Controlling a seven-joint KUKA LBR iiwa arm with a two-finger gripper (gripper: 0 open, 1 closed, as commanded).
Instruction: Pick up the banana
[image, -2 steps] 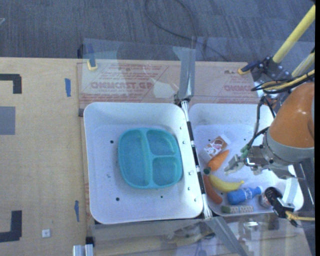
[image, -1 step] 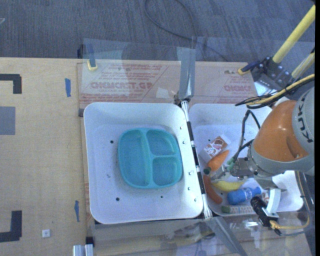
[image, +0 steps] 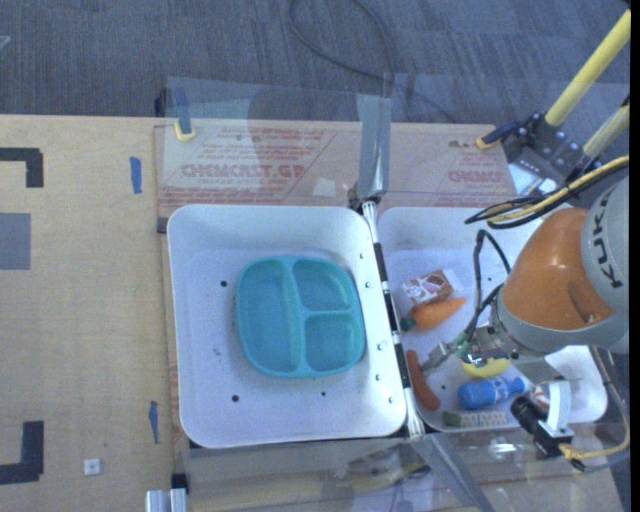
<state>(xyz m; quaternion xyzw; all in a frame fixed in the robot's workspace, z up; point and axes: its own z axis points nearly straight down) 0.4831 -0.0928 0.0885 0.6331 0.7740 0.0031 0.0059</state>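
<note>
Hovering low over the right bin, your gripper hides its own state; you cannot tell. The banana lies just beneath it, between carrot and blue bottle. Descend straight, avoiding both neighbours.

Light wood tabletop with black corner markings and blue tape strips. Printed cardboard sheet lies at the far side. Grey carpet floor beyond, dark cable looped across it. Even lighting.
</note>
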